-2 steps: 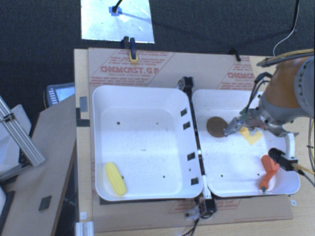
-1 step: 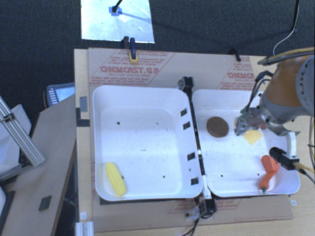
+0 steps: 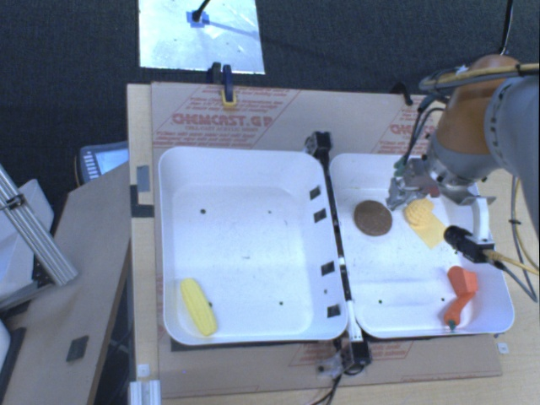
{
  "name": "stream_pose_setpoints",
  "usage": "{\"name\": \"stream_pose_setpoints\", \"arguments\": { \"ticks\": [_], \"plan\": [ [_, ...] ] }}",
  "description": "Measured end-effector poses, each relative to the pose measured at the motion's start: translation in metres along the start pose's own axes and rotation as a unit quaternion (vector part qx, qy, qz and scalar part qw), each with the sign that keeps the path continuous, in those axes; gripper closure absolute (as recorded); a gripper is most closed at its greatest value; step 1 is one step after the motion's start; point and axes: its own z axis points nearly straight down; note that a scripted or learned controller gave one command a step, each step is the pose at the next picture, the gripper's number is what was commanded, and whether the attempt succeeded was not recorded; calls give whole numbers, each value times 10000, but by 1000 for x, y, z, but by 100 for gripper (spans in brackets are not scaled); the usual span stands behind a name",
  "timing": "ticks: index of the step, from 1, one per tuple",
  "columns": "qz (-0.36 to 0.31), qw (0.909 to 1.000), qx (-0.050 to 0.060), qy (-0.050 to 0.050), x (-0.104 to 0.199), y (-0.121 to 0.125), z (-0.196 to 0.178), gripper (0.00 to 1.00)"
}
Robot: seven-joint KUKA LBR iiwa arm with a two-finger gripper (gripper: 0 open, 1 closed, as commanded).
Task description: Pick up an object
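Where end effector (image 3: 411, 191) hovers, yellow object (image 3: 424, 219) beneath.

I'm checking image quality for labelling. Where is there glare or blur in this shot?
Camera view: glare washes out the shiny sheet above the bench; the bins are evenly lit with soft shadows; the claw looks slightly soft; the yellow corn is sharp.

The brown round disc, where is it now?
The brown disc lies in the right bin, near its left wall, beside the yellow piece.
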Motion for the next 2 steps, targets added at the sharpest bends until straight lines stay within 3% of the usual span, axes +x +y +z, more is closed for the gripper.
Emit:
{"name": "stream_pose_setpoints", "arguments": {
  "ticks": [2],
  "plan": [
    [-35,10000,-10,-6,-2,0,-21,100]
  ]
}}
